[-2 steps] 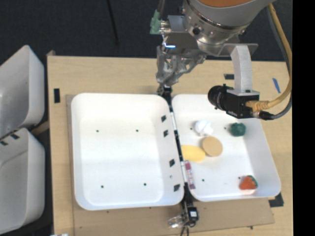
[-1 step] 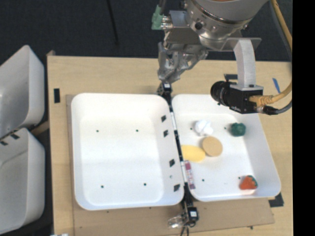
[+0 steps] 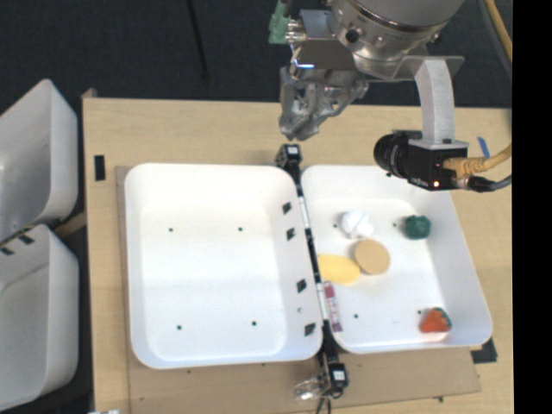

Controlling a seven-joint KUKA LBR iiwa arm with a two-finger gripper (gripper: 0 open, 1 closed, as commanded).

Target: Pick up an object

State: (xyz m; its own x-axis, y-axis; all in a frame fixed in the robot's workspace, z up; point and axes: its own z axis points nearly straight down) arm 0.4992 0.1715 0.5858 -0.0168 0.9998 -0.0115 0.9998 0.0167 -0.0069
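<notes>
Light wood counter [image 3: 198, 132] carries 2 shallow white bins side by side, touching along the middle seam. Left bin [image 3: 138, 231] and right bin [image 3: 470, 274] both sit flat on it. Black clips [image 3: 288, 154] at the seam's far end, another clip [image 3: 335, 373] at near end. Small black mark [image 3: 99, 168] near counter's left edge.

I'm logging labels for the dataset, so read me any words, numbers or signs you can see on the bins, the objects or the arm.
No text can be read.
The strip lying by the divider in the right bin bears dark marks too small to read.
The small black tabs on the divider are blank or too small to tell.
</notes>
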